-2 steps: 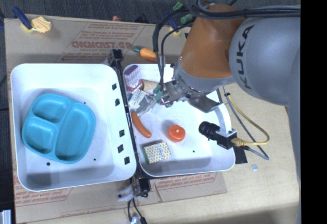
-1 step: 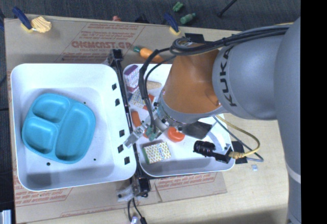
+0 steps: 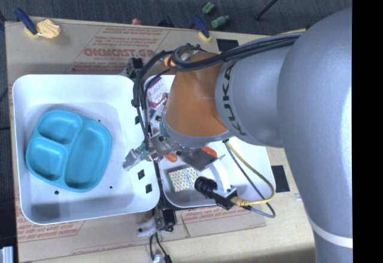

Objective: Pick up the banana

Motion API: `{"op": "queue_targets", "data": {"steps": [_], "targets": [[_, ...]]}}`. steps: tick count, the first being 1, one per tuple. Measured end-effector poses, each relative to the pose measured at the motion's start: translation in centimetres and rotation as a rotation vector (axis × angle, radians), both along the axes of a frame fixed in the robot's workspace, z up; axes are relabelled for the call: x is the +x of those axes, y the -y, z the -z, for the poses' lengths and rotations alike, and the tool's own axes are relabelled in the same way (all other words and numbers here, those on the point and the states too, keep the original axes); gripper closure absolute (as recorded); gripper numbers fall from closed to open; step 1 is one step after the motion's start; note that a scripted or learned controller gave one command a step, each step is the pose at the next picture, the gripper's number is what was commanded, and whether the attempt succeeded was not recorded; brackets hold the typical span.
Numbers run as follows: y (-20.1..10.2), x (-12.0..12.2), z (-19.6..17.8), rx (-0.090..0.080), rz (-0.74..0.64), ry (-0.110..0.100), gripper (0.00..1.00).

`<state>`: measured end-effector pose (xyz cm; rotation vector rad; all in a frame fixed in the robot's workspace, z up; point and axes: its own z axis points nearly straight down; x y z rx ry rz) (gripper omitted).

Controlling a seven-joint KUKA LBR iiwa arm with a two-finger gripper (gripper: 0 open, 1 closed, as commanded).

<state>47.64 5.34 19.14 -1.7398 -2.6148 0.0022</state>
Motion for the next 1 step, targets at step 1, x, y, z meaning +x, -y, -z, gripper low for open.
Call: {"op": "queue_targets", "data": {"steps": [1], "targets": [[-6.42, -0.15, 6.37, 0.000, 0.049, -0.005, 0.00]]}}
